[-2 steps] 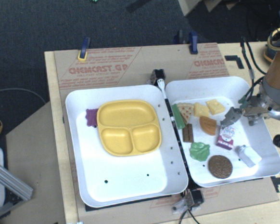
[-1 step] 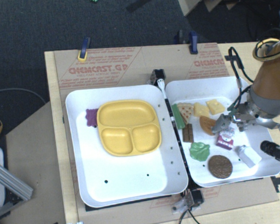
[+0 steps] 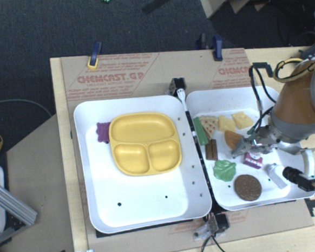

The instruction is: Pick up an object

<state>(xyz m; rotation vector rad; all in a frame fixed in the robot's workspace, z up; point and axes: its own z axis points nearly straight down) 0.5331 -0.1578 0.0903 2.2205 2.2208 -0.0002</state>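
Right bin (image 3: 229, 205): my gripper (image 3: 250, 148) hovers over a small purple item (image 3: 252, 161), apparently just beneath it; finger state I cannot tell.

— What writing can we read here?

— We see red print on the brown board (image 3: 142, 69) under the bins. Up and to the left of the claw (image 3: 250, 149) it reads "CHEMCAST G.P", with smaller red lines beneath that are too fine for us to make out.

— Anything else?

— Directly above the claw the same red print repeats, cut off by the bin; we read roughly "CHEMCAS".
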